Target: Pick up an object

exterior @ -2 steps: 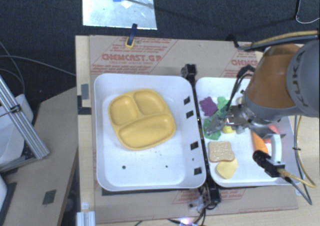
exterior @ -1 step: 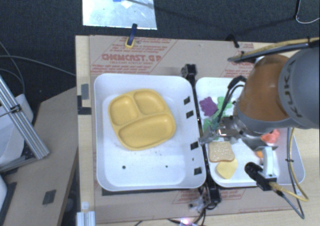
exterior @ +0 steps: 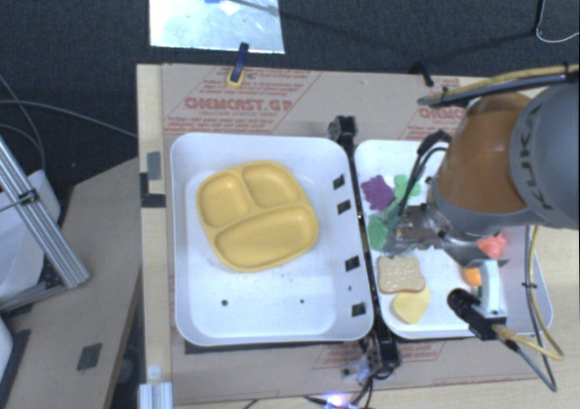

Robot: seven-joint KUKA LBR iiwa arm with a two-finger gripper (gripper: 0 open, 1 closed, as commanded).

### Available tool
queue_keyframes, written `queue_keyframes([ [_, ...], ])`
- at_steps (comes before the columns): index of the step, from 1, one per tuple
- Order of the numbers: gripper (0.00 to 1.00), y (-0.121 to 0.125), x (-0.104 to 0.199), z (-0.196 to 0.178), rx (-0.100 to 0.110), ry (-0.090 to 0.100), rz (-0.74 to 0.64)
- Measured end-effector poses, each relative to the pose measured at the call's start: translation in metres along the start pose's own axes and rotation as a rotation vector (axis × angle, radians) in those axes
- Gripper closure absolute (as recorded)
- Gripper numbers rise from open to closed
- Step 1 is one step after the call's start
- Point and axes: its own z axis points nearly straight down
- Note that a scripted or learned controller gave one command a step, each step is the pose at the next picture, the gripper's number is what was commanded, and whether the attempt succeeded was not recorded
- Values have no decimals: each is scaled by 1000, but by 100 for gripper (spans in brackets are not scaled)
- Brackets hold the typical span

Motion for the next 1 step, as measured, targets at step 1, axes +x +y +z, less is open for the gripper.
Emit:
queue_keyframes([
  [1,100,-1,57,11,4,2,-5],
])
